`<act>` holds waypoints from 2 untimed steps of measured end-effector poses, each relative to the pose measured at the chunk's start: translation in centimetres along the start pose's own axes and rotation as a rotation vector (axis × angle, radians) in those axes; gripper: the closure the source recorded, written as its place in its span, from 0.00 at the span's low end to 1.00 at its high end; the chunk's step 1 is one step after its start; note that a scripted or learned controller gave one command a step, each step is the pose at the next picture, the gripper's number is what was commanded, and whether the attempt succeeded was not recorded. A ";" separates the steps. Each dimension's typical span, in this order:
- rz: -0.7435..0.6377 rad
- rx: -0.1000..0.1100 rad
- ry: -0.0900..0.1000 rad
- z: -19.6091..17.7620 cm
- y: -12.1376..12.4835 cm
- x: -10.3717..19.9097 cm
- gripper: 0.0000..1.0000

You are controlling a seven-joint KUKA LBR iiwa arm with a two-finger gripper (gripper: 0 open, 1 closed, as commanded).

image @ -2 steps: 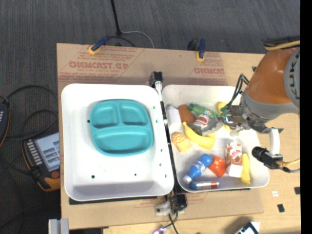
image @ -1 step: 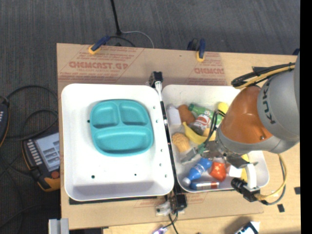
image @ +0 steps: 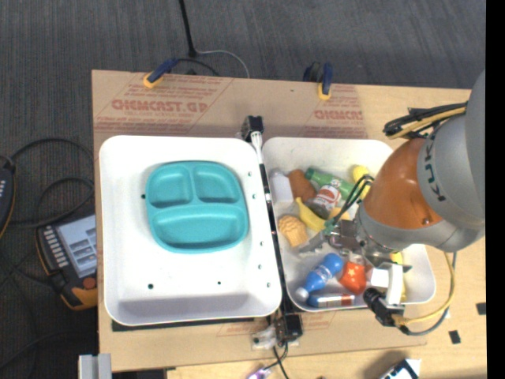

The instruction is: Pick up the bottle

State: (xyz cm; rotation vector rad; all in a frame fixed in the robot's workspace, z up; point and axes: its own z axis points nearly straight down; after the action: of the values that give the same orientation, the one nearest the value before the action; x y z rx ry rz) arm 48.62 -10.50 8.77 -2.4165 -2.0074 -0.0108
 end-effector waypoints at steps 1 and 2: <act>0.492 -0.005 -0.003 0.0 -0.1 0.7 0.00; 0.473 0.005 -0.005 -9.6 -2.2 10.5 0.00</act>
State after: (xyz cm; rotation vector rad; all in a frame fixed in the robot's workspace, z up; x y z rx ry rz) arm 48.37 0.16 18.43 -2.8179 -1.3840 0.0006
